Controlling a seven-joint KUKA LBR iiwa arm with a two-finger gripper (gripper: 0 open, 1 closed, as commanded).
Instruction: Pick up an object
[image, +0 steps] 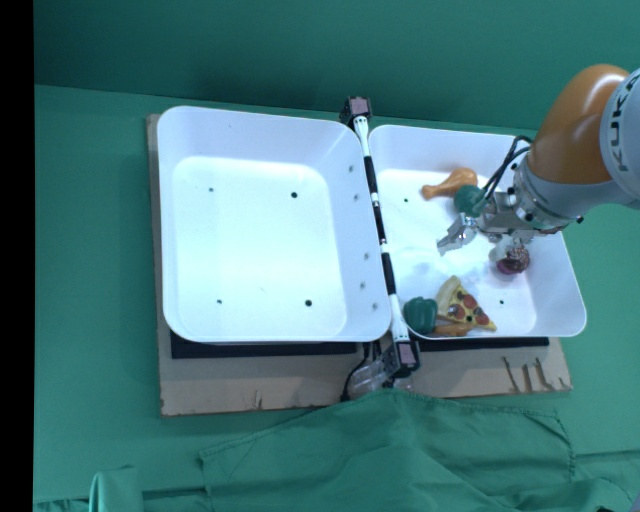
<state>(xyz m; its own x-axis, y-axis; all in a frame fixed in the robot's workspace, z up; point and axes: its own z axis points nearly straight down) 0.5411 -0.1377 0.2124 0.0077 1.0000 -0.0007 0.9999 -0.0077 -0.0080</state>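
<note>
My gripper (485, 243) hangs over the middle of the right white bin (560, 300), open, with nothing between its fingers. One finger (455, 238) points left toward the bin's centre. The other is just above a small dark red fruit (513, 263). A teal round object (467, 199) lies right beside the gripper's upper left side, partly hidden by it. An orange drumstick (448, 184) lies beyond it near the far wall. A pizza slice (466, 309) and a green pepper (420, 314) rest at the bin's near left corner.
The left white bin (200, 140) sits beside the right one, with a black-and-white divider rod (378, 220) along their shared edge. Both bins rest on a cardboard sheet (250, 395). Green cloth (400, 450) bunches up at the front.
</note>
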